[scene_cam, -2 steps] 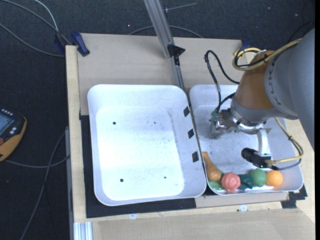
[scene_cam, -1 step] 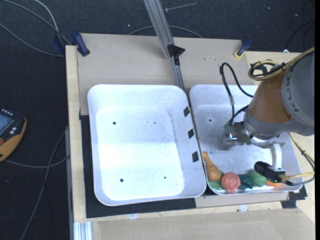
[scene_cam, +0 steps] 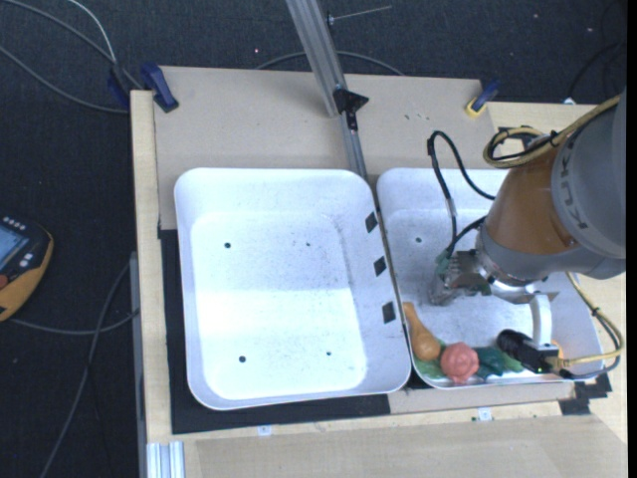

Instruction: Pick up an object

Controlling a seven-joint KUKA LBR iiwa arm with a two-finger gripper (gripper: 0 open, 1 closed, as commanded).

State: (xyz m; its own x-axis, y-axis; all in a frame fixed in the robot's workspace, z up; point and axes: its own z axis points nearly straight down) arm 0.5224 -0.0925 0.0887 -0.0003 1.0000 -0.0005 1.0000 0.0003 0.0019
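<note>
The arm (scene_cam: 557,217) runs off the view's right edge and hides the right bin's (scene_cam: 410,205) floor on the gripper's (scene_cam: 450,285) right. Below and to the right of the gripper, a green thing (scene_cam: 495,364) lies partly covered, its shape unclear. Far to the gripper's left, a handheld device (scene_cam: 20,257) is cut by the edge.

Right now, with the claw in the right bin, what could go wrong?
The claw sits over bare floor, apart from the carrot, pink ball and green piece, so a grab here would likely catch nothing. Those three crowd the near wall of the right bin, which may block a clean grasp.
</note>
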